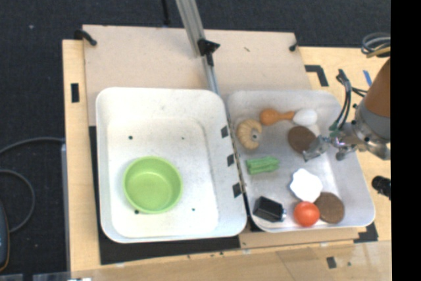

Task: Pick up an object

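The right bin (348, 171) holds several objects: a tan ring-shaped piece (248, 133), an orange-handled item with a white end (286, 117), a brown round lump (300, 137), a green block (262, 165), a white lump (306, 185), a black box (268, 208), a red ball (306, 214) and a brown disc (331, 206). My gripper (327, 149) hangs over the right side of this bin, just right of the brown lump. Its fingers are spread open with nothing between them.
The left bin (164, 115) holds a green bowl (152, 183) near its front left. A slanted metal pole (191, 10) rises from the seam between the bins at the back. The arm's orange band (378, 92) sits at the right edge.
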Controlling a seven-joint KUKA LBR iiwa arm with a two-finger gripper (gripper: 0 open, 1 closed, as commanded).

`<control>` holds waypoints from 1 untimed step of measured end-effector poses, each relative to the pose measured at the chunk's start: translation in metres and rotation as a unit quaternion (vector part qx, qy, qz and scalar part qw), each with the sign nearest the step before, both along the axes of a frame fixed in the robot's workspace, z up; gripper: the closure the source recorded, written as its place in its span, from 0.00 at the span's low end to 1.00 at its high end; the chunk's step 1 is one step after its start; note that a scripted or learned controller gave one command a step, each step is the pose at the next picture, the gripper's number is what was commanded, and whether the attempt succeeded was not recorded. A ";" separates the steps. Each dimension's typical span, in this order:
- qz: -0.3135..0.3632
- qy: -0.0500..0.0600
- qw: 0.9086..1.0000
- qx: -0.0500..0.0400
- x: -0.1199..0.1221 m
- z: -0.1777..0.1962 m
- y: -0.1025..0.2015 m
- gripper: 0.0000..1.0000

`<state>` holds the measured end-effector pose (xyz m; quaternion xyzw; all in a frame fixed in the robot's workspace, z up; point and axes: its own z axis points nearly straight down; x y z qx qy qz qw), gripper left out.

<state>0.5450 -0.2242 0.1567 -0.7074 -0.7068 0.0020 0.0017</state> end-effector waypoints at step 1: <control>0.000 -0.001 1.000 0.000 -0.001 -0.053 -0.001 0.00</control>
